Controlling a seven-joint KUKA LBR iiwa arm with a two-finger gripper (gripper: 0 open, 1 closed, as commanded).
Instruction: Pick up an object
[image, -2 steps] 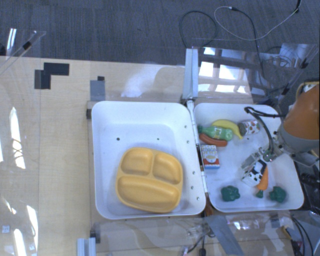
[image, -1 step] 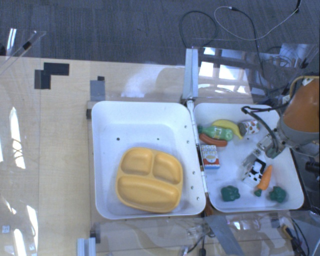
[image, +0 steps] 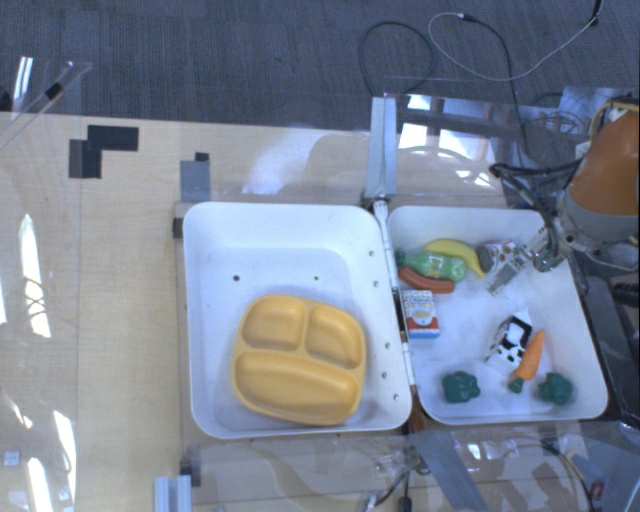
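Here the grey two-finger gripper hangs over the right white bin, jaws apart, holding nothing; two green broccoli pieces.

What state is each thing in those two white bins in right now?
yellow tray: right way up in the left bin, nothing in its compartments
banana: lying flat, right bin
green bottle: on its side
small carton: lying by the divider
carrot: lying flat
gripper: over the right bin, holding nothing
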